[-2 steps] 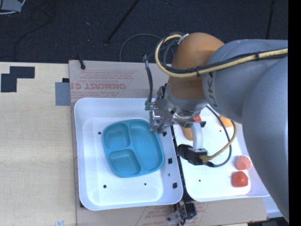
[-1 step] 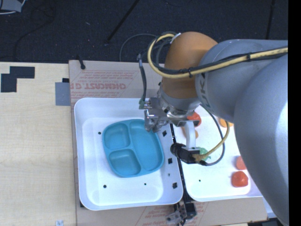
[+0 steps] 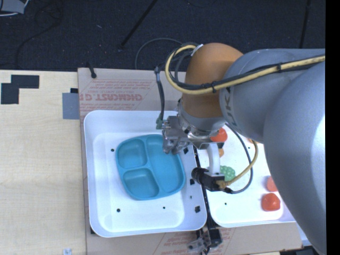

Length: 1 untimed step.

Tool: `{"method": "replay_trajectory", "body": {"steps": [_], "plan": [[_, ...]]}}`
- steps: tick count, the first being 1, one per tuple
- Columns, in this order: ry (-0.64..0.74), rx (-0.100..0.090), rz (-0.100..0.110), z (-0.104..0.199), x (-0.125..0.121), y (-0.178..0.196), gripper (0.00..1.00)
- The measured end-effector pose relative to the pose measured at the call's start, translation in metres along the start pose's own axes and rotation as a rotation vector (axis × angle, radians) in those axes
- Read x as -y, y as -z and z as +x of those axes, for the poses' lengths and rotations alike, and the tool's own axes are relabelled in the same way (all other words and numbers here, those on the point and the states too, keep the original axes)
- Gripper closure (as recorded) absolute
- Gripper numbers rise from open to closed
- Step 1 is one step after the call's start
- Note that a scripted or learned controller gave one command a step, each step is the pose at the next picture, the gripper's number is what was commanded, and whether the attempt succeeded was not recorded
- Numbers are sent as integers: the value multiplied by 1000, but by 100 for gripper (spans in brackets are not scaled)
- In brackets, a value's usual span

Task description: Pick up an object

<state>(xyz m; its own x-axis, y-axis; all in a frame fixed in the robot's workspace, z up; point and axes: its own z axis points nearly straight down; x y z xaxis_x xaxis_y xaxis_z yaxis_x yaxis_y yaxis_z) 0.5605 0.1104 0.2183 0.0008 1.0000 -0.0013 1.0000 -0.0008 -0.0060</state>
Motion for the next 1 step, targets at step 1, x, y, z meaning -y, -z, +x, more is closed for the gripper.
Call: {"method": "replay_trajectory", "body": {"steps": [1], "plan": [[1,0,-1,0,0,0,0]]}}
